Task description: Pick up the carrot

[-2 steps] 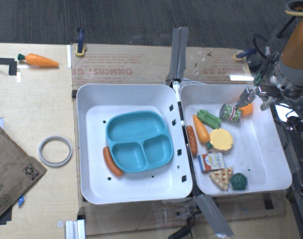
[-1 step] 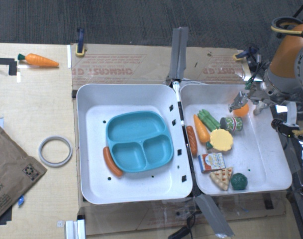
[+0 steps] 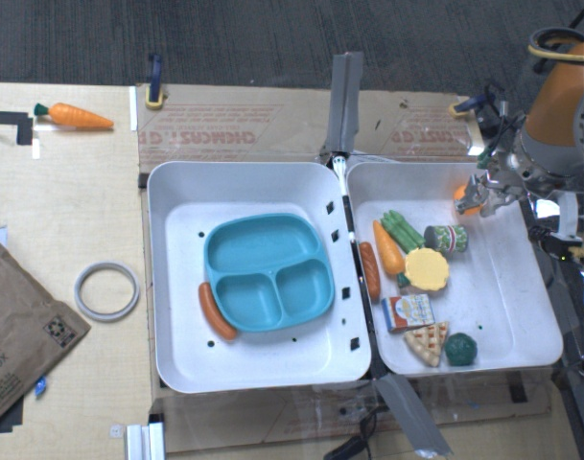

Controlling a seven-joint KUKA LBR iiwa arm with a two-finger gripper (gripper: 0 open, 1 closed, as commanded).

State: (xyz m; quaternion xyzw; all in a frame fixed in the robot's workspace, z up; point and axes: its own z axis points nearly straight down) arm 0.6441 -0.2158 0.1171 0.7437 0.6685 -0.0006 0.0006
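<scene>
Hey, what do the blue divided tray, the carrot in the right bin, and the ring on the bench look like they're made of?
Blue divided tray: looks like molded plastic, smooth with a soft sheen and rounded compartment edges.
Carrot in the right bin: probably toy plastic, uniformly orange and smooth, among other play food.
Ring on the bench: pale grey and matte; possibly a tape roll or plastic, too small to tell.

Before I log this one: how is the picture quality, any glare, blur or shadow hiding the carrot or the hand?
Camera view: light is even and soft, with mild glare on the right bin's far wall. The carrot is sharp and unshadowed. The hand at the far right corner is small and slightly blurred, its fingers unreadable. Straight edges bow little.
</scene>
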